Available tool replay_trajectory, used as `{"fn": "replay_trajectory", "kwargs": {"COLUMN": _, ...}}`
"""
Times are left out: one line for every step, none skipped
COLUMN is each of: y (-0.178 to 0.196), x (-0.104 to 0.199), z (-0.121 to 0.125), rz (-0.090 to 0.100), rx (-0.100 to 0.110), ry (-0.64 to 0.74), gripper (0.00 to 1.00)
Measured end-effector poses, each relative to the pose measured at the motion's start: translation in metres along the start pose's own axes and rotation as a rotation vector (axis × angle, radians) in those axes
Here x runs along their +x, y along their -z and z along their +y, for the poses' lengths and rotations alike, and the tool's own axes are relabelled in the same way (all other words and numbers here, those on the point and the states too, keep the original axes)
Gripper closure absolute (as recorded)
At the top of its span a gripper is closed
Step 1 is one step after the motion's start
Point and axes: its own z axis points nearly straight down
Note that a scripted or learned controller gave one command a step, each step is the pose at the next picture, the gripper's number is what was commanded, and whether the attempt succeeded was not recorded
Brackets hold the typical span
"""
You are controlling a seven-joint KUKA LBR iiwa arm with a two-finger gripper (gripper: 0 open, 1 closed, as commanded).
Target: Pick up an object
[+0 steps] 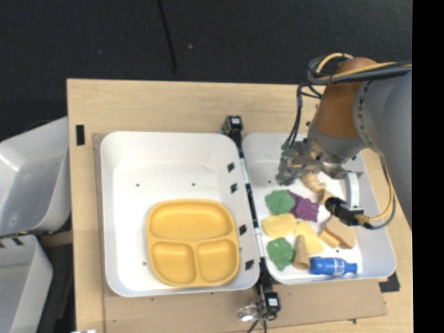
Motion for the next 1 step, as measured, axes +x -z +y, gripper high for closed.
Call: {"fn": "replay_trajectory", "kwargs": {"y": 0.0324, "x": 0.0123, "z": 0.0012, "rz": 0.000, "rx": 0.001, "ry": 0.001, "gripper": 1.00}}
